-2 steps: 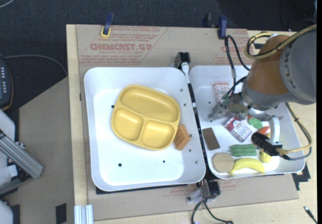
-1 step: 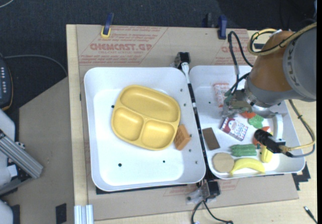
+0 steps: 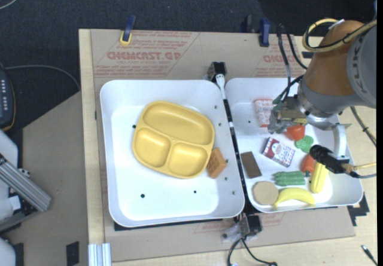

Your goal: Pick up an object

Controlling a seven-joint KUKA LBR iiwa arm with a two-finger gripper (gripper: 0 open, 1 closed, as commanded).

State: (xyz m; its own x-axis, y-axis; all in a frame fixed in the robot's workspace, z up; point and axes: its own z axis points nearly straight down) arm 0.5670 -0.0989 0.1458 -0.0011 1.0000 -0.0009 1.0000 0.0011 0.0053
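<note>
My gripper (image 3: 280, 120) hangs low over the upper middle of the right bin (image 3: 239, 92), beside a pink-and-white packet (image 3: 262, 112) on its left and a red tomato-like piece (image 3: 296, 132) on its right. Just below it lies a red and white carton (image 3: 278, 152). Lower in that bin lie a brown bar (image 3: 250, 165), a round tan biscuit (image 3: 264, 193), a banana (image 3: 295, 197), a green pod (image 3: 289, 178) and a small yellow piece (image 3: 319, 179). The arm's grey wrist and orange band (image 3: 335, 49) cover the bin's upper right part.
The left bin (image 3: 114, 139) holds a yellow divided plate (image 3: 172, 139) and a brown cracker (image 3: 216, 163) against the plate's right side. A black divider clip (image 3: 217, 70) sits between the bins at the back. Cables run along the right bin's right rim.
</note>
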